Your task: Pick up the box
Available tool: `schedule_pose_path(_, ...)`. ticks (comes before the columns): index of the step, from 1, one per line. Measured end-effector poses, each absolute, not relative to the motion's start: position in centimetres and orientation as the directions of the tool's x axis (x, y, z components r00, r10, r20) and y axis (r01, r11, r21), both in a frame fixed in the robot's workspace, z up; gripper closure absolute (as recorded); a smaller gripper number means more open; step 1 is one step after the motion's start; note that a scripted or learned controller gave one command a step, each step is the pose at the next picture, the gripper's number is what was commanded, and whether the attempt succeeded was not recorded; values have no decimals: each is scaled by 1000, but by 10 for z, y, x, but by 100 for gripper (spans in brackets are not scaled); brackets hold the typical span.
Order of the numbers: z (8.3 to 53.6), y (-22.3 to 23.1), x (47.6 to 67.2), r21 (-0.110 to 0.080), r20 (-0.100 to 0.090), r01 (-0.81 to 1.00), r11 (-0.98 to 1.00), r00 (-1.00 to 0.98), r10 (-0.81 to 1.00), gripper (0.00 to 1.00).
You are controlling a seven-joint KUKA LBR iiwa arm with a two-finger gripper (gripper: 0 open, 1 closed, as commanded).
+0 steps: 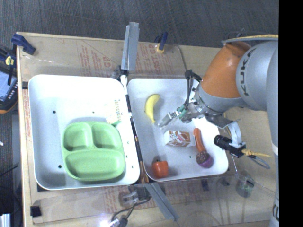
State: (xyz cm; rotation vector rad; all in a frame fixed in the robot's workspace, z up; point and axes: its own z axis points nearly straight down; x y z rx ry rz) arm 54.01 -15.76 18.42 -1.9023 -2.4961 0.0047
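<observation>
Box (179, 138) lies ungrasped in right bin (142, 126); claw (173, 116) just above it, state indeterminate; pickup outstanding.

The arm (255, 74) bears the letters "KUK" on its grey housing; the box's (179, 138) print is illegible.

One fixed camera looks slantwise down on both bins (47, 86)

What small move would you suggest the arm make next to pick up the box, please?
Probably lower the end effector slightly toward the box. It hovers just above the box, beside the banana, with nothing between its fingers.
</observation>
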Motion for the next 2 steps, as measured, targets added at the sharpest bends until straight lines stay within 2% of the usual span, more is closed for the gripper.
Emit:
schedule_pose_path(1, 109, -200, 506, 20, -5, 998, 66, -66, 998, 0)
schedule_pose_path(2, 105, -202, 526, 20, -12, 995, 94, -94, 996, 0)
